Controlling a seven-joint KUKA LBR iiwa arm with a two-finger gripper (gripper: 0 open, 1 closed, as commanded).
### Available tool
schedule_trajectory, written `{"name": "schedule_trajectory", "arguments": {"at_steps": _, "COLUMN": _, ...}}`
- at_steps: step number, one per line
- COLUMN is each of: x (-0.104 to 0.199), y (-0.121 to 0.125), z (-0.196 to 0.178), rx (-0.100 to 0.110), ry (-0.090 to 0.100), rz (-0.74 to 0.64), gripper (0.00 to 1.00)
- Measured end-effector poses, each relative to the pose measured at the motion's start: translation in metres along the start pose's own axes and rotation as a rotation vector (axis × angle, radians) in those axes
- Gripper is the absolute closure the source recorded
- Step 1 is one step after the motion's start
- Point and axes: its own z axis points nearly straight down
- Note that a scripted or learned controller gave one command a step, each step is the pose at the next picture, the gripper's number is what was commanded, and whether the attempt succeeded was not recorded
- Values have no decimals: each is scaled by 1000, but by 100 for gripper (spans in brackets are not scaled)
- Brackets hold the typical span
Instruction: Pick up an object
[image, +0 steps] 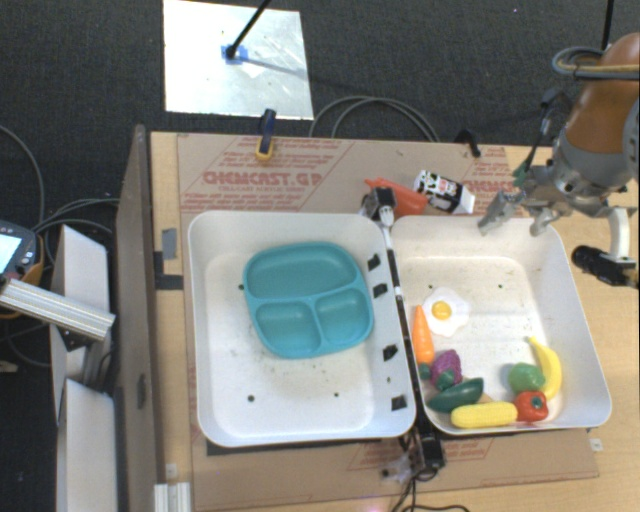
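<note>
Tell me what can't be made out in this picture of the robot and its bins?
- Arm: cut off by the camera view's top right edge.
- Green vegetable: partly hidden under the purple toy; its kind is unclear.
- Black-and-white label behind the bins: print too small to read.

Cardboard-topped bench (300, 165) — two white bins (225, 330) side by side
</note>
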Motion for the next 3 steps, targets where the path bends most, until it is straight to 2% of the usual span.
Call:
{"name": "schedule_trajectory", "arguments": {"at_steps": 1, "x": 29, "y": -116, "z": 30, "rx": 11, "ry": 4, "rz": 4, "gripper": 0}}
{"name": "schedule_trajectory", "arguments": {"at_steps": 2, "x": -47, "y": -147, "z": -19, "rx": -2, "ry": -2, "rz": 6, "gripper": 0}}
{"name": "schedule_trajectory", "arguments": {"at_steps": 3, "x": -43, "y": -170, "z": 59, "rx": 4, "ry": 2, "rz": 3, "gripper": 0}}
